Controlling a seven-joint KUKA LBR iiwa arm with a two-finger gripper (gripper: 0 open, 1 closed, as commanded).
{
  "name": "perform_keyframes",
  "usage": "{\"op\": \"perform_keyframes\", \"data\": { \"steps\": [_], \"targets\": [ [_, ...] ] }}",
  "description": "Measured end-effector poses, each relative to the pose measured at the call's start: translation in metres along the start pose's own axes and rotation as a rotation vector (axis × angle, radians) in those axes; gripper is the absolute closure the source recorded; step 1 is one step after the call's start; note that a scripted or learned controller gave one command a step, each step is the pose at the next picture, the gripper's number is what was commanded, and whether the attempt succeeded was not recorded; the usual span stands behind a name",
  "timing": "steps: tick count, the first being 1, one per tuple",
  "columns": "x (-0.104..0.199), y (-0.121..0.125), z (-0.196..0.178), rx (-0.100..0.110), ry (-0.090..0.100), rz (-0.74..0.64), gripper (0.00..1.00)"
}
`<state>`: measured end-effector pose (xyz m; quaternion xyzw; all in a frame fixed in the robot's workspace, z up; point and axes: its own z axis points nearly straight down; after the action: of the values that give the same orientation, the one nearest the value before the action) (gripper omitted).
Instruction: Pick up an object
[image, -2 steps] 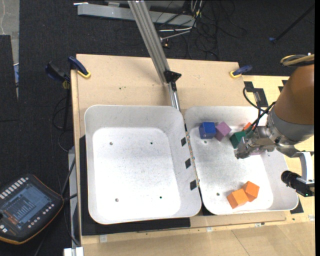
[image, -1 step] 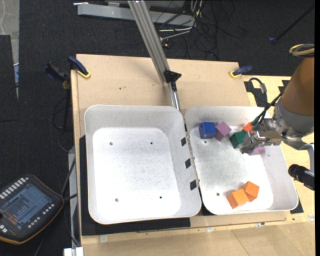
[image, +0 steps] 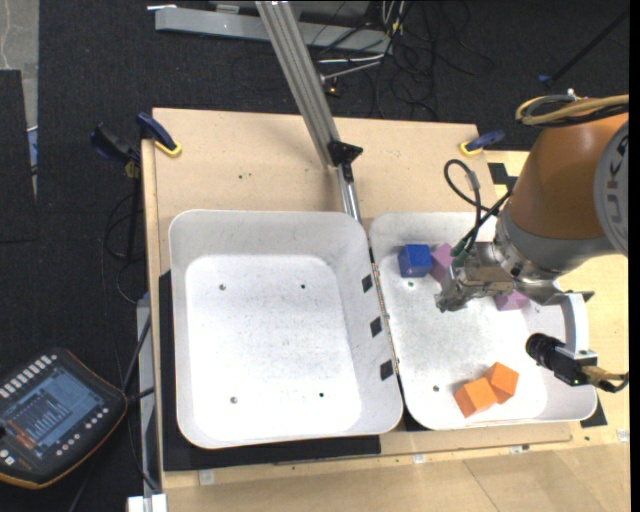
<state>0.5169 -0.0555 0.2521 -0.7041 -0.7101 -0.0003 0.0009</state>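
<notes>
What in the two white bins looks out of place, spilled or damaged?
Nothing stands out. The small blocks all lie inside the right white bin: a blue cube, purple pieces partly hidden near the hand, and two orange blocks touching each other near the front. No damage is visible.

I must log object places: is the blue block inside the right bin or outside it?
Inside. The blue block lies on the floor of the right bin, near its far left corner.
</notes>
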Motion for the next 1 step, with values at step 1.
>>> {"op": "perform_keyframes", "data": {
  "steps": [1],
  "targets": [
    [0.0489,0.0023,-0.0046,-0.002,0.0,0.0,1.0]
  ]
}}
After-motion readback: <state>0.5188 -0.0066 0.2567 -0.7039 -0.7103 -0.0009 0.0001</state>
